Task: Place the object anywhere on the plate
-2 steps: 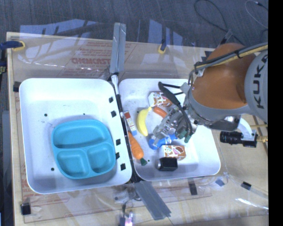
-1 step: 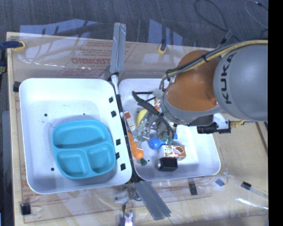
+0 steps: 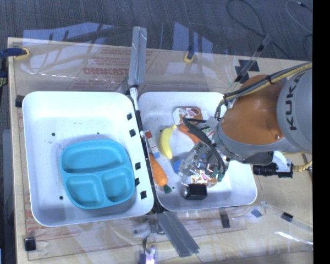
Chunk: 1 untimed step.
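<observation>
1. Nearest the camera, at the lower edge of the right bin (image 3: 247, 194), a small black block (image 3: 196, 191) is seen lying on the white floor.
2. Just above that block, the gripper (image 3: 201, 161) is seen low over the right bin's middle, reached in from the frame's right beneath the orange band (image 3: 253, 117) of the arm.
3. Whether the gripper is open or closed cannot be told, since it is lost against the clutter below it.
4. A yellow banana (image 3: 166, 142) is seen just left of the gripper, apart from it, lying upright in the frame.
5. An orange carrot (image 3: 158, 172) is found lower left of the gripper, along the bin's left wall, and a slim red-and-white tube (image 3: 150, 143) lies above it.
6. A printed packet (image 3: 188, 114) is seen at the upper part of the right bin.
7. A blue three-compartment plate (image 3: 96, 172) is seen in the left bin (image 3: 38, 109), at lower left of the frame, well apart from the gripper.
</observation>
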{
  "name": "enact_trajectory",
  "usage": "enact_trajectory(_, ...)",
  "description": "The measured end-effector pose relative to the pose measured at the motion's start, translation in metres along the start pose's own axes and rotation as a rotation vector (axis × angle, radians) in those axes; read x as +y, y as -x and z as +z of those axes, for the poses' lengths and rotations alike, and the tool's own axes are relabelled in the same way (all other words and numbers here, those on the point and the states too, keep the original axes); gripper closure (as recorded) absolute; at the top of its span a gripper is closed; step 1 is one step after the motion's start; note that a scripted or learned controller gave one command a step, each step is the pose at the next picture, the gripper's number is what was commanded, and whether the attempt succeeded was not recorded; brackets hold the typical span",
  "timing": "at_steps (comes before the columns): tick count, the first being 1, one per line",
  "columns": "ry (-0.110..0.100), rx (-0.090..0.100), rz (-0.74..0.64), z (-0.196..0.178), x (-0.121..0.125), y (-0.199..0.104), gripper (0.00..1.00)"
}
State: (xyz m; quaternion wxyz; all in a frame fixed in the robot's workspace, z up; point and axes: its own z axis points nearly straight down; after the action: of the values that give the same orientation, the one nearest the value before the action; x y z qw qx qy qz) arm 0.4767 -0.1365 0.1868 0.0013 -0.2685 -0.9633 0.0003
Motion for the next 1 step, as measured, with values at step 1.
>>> enact_trajectory(1, 0.0, -0.001, -0.08, -0.0045, 0.1151, -0.0689, 1.0)
